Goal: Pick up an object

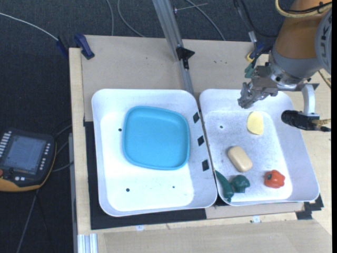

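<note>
My gripper (246,101) hangs over the far part of the right bin (300,157), just up and left of a pale yellow piece (255,123). Nothing shows between its fingers. Further toward the front lie a tan oval block (239,158), a red pepper-like object (274,178) and a dark green object (231,184) at the bin's front left corner. The left bin (108,178) holds a blue plate (156,137).
A slanted metal pole (171,25) rises behind the bins, its foot near the gap between them. A blue clamp (83,45) sits at the bench's far left corner. A handheld pendant (23,157) lies on the floor to the left.
</note>
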